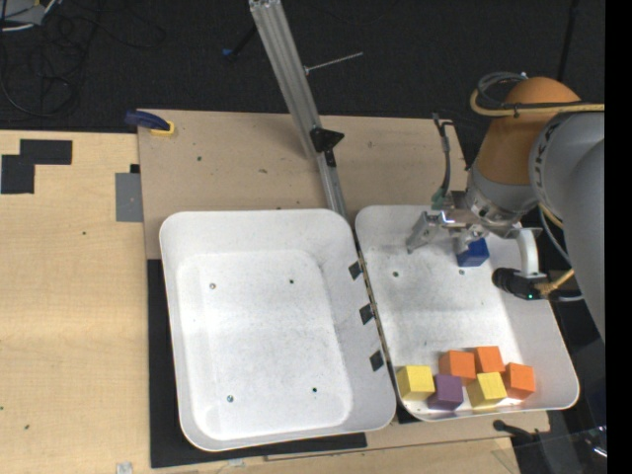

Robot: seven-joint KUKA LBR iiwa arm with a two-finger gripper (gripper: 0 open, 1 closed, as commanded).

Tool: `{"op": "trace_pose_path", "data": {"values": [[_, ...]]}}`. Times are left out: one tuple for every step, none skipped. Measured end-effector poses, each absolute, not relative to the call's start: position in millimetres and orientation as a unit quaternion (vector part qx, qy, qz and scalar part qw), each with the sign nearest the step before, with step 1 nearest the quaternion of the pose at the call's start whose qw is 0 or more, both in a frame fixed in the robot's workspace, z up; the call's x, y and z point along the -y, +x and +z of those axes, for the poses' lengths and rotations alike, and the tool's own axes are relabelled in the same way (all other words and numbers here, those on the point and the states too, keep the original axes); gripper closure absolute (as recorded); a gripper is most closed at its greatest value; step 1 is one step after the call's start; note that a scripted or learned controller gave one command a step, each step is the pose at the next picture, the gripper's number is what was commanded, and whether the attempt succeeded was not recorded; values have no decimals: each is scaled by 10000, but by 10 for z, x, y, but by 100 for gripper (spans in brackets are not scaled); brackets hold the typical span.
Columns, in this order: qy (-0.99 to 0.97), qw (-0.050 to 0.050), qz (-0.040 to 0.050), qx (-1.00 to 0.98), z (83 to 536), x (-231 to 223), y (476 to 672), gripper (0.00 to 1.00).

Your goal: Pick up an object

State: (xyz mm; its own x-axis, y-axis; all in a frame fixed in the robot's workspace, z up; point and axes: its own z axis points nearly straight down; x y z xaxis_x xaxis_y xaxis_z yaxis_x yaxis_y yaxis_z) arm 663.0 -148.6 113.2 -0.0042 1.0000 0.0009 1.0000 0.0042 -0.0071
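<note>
Camera view: the hand (464, 233) grips a blue block (474, 253) above the right bin (415, 294); no writing legible.

Blocks (468, 375) cluster in the right bin's (420, 289) near corner, beside the left bin (197, 255).

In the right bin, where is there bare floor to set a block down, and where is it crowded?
The right bin has bare floor across its middle, between the pincer with the blue block at the far end and the block cluster along the near rim. That cluster is crowded: yellow block, purple block, orange block.
</note>
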Motion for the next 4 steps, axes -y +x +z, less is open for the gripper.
{"op": "trace_pose_path", "data": {"values": [[-7048,18,14,7094,893,1468,6628,0],[-7044,14,12,7098,1006,1468,6633,100],[-7062,-21,-14,7080,1642,1475,6609,100],[-7082,-23,-11,7060,2240,1541,6551,100]]}}
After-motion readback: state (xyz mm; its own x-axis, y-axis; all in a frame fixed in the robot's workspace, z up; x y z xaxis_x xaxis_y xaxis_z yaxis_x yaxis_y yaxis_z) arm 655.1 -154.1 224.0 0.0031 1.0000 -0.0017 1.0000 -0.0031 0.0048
